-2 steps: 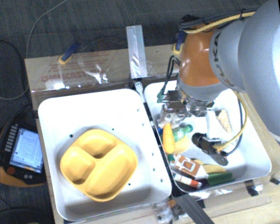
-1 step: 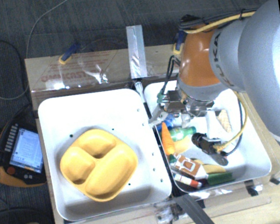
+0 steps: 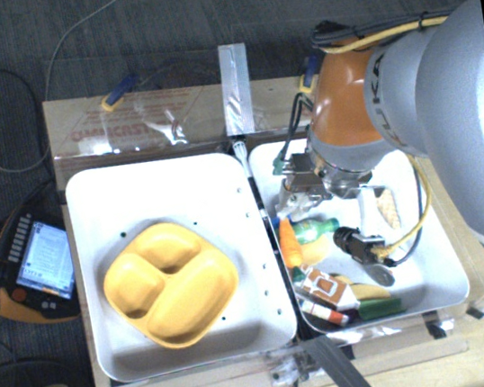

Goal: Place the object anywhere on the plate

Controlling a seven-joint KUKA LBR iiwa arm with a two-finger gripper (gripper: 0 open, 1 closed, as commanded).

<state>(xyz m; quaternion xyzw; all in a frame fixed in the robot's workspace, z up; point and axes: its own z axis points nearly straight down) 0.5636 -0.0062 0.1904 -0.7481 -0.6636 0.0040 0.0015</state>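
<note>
Yellow plate [image 3: 170, 282] unobstructed in left bin [image 3: 95, 188], right bin [image 3: 442, 279] crowded with clutter [image 3: 334, 287]

bright even light | white bins [image 3: 158, 178] glare | focus soft

the plate [image 3: 171, 283] in the left bin [image 3: 88, 199] was a plain yellow, and both bins were white. in the right bin [image 3: 447, 278], near its left wall, lay an orange carrot-like piece [image 3: 289, 242], a green and yellow bottle [image 3: 315, 231], a white and orange-brown box [image 3: 324, 288], a dark green piece [image 3: 380, 307] toward the front edge and a pale speckled piece [image 3: 388, 206] by the right side. the arm [image 3: 401, 44] was grey with an orange band [image 3: 343, 99]. the bench [image 3: 85, 122] was tan brown, the floor dark grey.
</note>
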